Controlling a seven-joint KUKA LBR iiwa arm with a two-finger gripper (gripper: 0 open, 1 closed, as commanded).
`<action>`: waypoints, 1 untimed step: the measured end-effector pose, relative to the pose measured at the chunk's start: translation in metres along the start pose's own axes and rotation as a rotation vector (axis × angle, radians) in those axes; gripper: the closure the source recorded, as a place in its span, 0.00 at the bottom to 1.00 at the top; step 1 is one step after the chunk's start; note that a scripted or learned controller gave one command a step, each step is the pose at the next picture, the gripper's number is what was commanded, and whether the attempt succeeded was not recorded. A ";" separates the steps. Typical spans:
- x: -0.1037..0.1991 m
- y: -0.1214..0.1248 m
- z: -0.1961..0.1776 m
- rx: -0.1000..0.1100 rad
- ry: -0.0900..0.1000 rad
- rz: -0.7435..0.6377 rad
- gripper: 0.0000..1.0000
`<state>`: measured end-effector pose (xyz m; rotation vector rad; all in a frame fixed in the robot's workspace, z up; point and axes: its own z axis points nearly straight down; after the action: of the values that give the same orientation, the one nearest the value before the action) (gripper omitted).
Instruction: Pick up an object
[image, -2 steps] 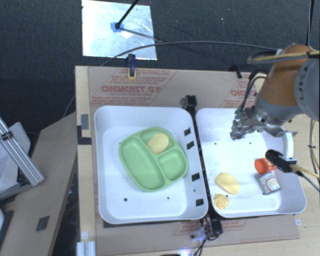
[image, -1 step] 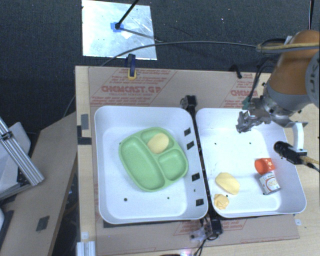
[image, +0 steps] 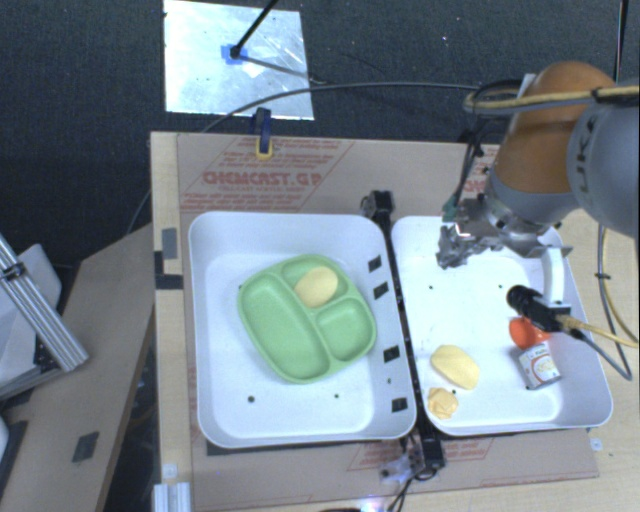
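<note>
Nothing lifted yet: the end effector (image: 452, 247) hovers near the right white bin's (image: 590, 400) far edge; its grip state I cannot tell. The pale yellow rounded lump (image: 455, 366) lies at the near edge.

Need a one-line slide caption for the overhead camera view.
Arm's gripper above the right bin holding yellow pieces; green divided tray in the left bin.

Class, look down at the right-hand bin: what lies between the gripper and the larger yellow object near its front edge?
In the camera view, bare white bin floor separates the gripper from the larger yellow object. Nothing else sits on that stretch.
</note>
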<state>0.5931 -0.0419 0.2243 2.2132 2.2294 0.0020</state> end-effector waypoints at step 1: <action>0.045 0.014 0.008 -0.001 -0.001 0.002 1.00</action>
<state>0.6066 0.0036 0.2161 2.2140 2.2262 0.0026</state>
